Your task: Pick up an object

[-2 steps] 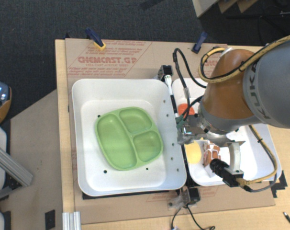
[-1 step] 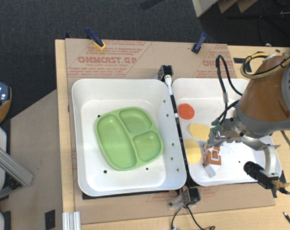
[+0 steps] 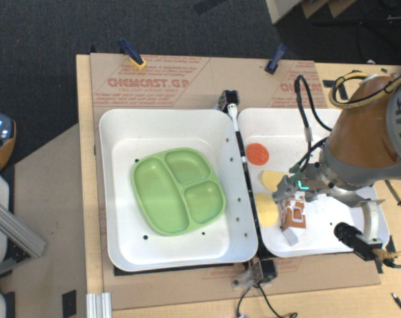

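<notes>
Gripper (image 3: pixel 290 207) down low in the right bin (image 3: pixel 280 121), by yellow pieces (image 3: pixel 269 191) and an orange disc (image 3: pixel 257 154); green divided tray (image 3: pixel 178 191) in the left bin (image 3: pixel 114 177).

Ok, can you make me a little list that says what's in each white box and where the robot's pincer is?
left bin: green divided plate, three sections, lying flat
right bin: orange round piece, yellow pieces, brown and white item
pincer: low over the right bin, beside the yellow pieces
arm: reaches in from the right
held thing: cannot tell
</notes>
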`<state>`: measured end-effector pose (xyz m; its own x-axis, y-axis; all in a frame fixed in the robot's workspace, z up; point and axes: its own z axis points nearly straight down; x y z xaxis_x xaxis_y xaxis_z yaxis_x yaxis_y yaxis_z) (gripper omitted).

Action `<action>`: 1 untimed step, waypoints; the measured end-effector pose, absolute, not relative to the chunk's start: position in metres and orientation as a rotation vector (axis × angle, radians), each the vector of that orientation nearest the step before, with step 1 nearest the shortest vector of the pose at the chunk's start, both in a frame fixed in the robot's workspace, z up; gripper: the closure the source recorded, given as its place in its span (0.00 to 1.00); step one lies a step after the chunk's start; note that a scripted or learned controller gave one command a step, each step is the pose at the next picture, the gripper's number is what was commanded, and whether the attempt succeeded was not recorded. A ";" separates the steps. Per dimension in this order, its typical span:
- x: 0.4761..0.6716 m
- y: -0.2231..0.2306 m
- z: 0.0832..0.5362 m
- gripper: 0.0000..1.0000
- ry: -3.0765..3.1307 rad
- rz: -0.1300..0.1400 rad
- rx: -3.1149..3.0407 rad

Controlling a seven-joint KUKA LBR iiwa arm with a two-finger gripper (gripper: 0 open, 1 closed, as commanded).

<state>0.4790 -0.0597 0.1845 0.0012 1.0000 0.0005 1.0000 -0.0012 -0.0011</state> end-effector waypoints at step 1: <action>0.507 -0.106 0.080 0.00 -2.216 0.002 -2.227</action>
